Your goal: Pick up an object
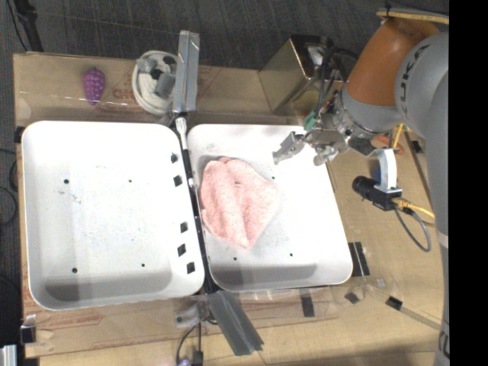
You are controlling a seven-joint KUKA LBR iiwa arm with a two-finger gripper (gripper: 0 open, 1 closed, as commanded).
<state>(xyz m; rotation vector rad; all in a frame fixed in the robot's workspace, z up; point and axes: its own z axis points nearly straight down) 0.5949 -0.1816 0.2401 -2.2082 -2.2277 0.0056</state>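
Two bins side by side on the bench

The cloth (238, 201) lies in the right bin (320, 235), against its left wall; the gripper (303, 149) hangs over that bin's far right corner. The left bin (99, 212) adjoins it, and a small fruit-shaped object (94, 85) sits on the bench (57, 75) behind its far left corner.

text: partial letters "UK" — on grey arm (435, 67) | other print — unreadable

Scene was lit evenly from overhead, moderately bright. The two white bins (99, 212) appeared near overexposed, with little surface detail, while soft grey shadows pooled along their near inner walls. The dark floor (229, 6) at top remained dim. The pink cloth (238, 200) looked soft-edged; overall focus was slightly soft and grainy.
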